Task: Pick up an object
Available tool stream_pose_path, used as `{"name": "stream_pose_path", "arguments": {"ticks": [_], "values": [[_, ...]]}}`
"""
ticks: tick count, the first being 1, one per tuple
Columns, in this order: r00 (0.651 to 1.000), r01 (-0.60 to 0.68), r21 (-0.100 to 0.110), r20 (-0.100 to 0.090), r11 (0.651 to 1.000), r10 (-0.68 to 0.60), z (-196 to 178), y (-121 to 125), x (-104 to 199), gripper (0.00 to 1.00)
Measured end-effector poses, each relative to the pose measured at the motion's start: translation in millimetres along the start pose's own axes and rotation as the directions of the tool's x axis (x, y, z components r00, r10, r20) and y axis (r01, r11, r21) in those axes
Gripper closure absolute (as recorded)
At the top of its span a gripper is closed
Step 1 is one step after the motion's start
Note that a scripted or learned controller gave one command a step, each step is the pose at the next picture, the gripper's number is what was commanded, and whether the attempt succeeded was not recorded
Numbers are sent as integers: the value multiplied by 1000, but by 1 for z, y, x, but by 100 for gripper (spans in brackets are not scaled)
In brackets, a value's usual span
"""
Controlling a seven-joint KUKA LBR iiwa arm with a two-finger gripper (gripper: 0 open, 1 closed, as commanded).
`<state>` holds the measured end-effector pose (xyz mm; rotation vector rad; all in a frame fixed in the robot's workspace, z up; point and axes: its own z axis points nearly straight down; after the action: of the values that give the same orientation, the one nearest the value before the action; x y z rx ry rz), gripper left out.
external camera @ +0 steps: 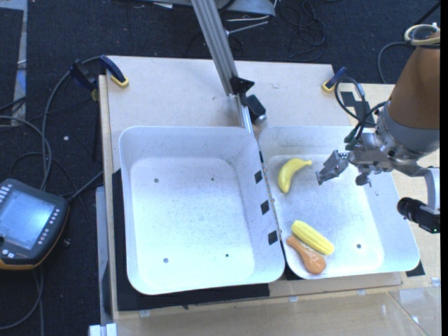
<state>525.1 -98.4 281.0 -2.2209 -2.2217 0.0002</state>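
White bins: two shallow trays side by side on my bench; the left bin (189, 208) and the right bin (364, 222) meet at a raised edge down the middle.
Arm: my grey arm (420, 103) with its orange band reaches in from the right, over the right bin.
Gripper: I see the gripper (330, 170) hanging above the upper middle of the right bin, pointing left. I cannot tell from this slant whether it is spread or closed. Nothing shows between its tips.
Banana: a yellow banana (292, 173) lies on the floor of the right bin, just left of the gripper, near the dividing edge; I see a small gap between them.
Corn: a yellow corn cob (313, 236) lies lower in the same bin, tilted, well apart from the gripper.
Orange piece: an orange, spoon-shaped thing (308, 255) lies touching the corn cob on its lower side, near the bin's front rim.
Bench: pale wooden board (182, 89) under both bins, with yellow clamps (119, 81) at its far corners.
Pendant: a handheld control screen (28, 222) rests on the dark floor at left.
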Motion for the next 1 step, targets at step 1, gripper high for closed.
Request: {"name": "stream_pose_path", "arguments": {"ticks": [1], "values": [[1000,-1,4,0,1000,1,48,-3,-9,0]]}}
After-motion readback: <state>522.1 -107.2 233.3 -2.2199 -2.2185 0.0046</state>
